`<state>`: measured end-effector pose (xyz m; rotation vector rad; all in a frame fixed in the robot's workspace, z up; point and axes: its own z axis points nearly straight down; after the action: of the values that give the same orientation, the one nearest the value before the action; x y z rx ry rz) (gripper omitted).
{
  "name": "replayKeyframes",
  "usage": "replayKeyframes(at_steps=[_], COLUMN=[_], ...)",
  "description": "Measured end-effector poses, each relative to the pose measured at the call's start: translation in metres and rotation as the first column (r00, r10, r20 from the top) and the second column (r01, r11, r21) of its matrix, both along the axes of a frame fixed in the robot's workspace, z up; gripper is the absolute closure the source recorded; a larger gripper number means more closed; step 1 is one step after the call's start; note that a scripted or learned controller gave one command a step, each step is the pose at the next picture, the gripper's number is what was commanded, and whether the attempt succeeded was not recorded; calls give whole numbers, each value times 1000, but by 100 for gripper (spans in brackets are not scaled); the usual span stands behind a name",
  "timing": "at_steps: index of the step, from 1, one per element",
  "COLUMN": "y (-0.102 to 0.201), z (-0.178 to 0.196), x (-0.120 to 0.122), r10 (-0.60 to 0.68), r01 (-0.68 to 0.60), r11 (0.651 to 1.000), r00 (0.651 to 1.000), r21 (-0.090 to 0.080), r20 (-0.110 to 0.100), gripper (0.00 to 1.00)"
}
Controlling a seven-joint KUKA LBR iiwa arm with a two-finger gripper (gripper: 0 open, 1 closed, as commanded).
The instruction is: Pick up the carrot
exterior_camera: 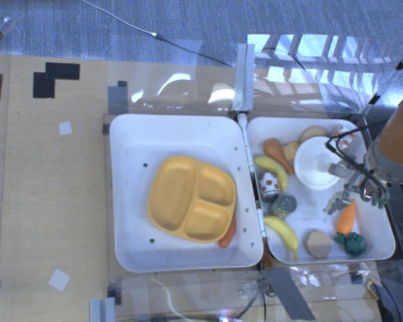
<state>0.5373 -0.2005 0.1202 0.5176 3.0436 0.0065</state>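
The carrot [346, 221] is short and orange with a dark green leafy top [353, 243]. It lies near the front right corner of the right bin [383, 247], thin end pointing away from the front. My gripper [351, 200] hangs directly over that thin end, coming in from the right on the grey arm with the orange band [396, 143]. It is open, one finger [334, 204] left of the carrot's tip and the other to the right. The carrot rests on the bin floor and is not gripped.
The right bin also holds a white bowl [316, 163], two bananas [272, 173] [282, 230], a small can [271, 185], a round tin [283, 205], a beige round lump [317, 243] and a brown drumstick shape [275, 151]. The left bin holds a yellow divided plate [191, 198] with an orange-red piece [227, 233] beside it.
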Motion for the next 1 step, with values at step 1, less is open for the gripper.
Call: replayKeyframes(at_steps=[1], y=[-1], z=[-22], x=[-4], r10=[-56], r01=[56], r11=[998], r00=[998], r21=[1], r20=[-32], gripper=[0])
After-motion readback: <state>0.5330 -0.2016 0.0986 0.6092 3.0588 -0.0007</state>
